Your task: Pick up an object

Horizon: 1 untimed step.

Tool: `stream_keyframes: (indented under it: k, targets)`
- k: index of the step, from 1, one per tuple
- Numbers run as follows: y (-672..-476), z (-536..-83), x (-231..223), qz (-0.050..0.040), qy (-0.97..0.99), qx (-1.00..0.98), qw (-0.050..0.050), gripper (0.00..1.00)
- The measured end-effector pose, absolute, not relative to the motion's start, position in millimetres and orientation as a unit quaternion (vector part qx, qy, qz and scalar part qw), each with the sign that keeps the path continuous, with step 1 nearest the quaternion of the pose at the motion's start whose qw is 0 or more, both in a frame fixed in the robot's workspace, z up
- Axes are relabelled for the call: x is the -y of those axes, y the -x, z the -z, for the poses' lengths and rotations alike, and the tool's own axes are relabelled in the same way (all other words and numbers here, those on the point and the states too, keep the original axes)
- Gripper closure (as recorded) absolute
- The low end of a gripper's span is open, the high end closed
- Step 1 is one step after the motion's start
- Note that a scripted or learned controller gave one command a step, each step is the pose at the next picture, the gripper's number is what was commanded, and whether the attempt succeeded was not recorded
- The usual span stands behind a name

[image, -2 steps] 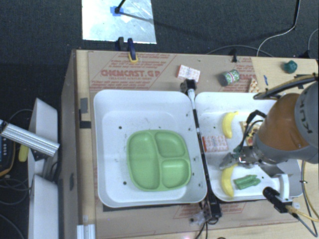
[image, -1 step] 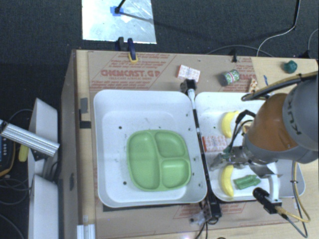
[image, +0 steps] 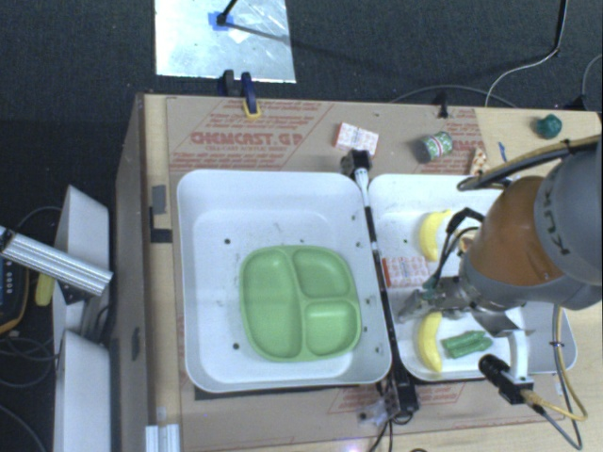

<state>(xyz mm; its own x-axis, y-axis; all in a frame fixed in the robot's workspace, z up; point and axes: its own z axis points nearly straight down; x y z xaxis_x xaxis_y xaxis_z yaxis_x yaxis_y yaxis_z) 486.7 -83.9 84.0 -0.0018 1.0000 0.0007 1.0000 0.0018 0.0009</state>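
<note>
My gripper [image: 420, 302] hangs low over the right bin [image: 400, 196], near that bin's left wall, and the grey and orange arm covers much of the bin. A yellow banana [image: 430, 343] lies just below the gripper, close to it. To the banana's right rests a green block [image: 464, 345]. Another yellow object [image: 433, 234] sits above the gripper, partly hidden by a black cable. A small red and white packet [image: 407, 271] lies flat just up and left of the gripper. I see nothing held in the gripper.
The left bin [image: 217, 205] holds a green divided plate [image: 301, 302]. Behind the bins on the cardboard lie a small tin [image: 435, 146], a white card [image: 356, 138] and a teal object [image: 549, 126]. A blue clamp [image: 248, 89] stands at the back edge.
</note>
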Motion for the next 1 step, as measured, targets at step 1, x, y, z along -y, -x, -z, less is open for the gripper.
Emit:
stream_keyframes:
  k: [1]
  targets:
    - [-521.8,-84.5,84.0,-0.0007,-0.706,-0.708,0.001,0.00]
